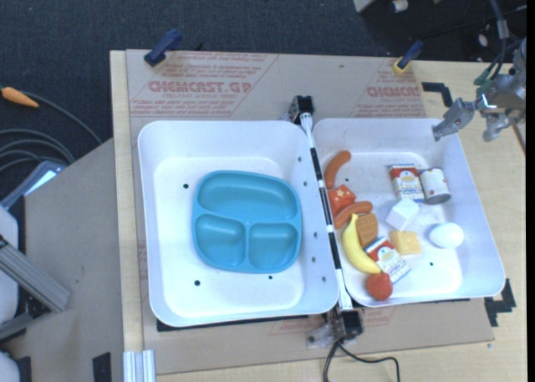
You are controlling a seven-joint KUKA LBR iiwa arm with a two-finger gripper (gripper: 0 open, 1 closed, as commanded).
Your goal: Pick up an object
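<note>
the gripper (pixel 468 117) sits at the far right corner of the right bin (pixel 483 230), above the rim, and nothing lies between its fingers. one finger reaches toward the bin interior; how far the fingers stand apart cannot be told from this view.

all candidate objects lie in the right bin. positions are given relative to the banana (pixel 358 247):

- banana: against the divider side of the bin, curved, smooth skin. judged light and stiff enough to grip; take it across the middle of the curve, where it is narrowest across.
- white egg (pixel 445 235): well to the right of the banana. round and smooth; judged likely to slip out of a two-finger pinch.
- small can (pixel 434 185): up and to the right of the banana, lying on its side. judged rigid; grip across the body, not the ends, or it may roll.
- sausage (pixel 336 168): above the banana, close to the divider. the wall leaves little finger clearance.
- white cube (pixel 403 215): just right of the banana. flat faces, judged the most secure hold.

the blue divided plate (pixel 247 221) lies in the left bin (pixel 163 205), well to the left of the banana.
</note>
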